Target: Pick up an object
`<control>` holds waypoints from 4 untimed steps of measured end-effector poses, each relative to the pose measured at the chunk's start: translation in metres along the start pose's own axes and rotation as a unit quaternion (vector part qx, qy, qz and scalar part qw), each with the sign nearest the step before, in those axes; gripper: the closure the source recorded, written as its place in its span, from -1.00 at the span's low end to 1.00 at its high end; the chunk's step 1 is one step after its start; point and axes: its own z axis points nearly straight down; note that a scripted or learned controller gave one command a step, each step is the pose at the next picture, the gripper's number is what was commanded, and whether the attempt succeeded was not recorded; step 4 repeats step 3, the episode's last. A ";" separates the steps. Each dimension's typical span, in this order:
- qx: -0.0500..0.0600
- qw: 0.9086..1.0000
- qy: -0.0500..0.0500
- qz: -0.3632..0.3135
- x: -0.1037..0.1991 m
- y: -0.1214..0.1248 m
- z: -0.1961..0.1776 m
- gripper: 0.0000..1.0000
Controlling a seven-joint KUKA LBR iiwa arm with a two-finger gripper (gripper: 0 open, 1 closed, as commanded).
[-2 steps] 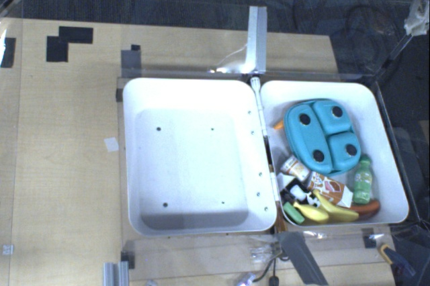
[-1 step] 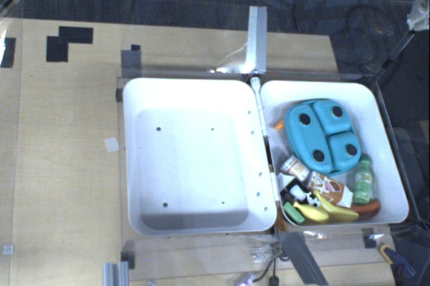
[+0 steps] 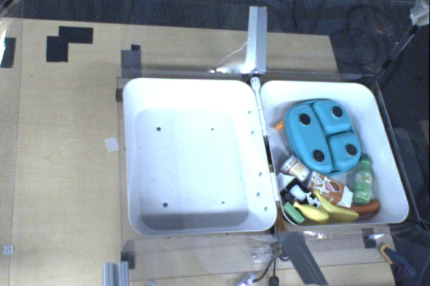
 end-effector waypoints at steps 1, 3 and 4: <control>0.009 0.992 0.001 0.127 0.001 -0.006 0.085 1.00; 0.008 0.997 0.002 0.080 0.015 -0.010 0.029 1.00; 0.008 0.997 0.002 0.080 0.015 -0.010 0.029 1.00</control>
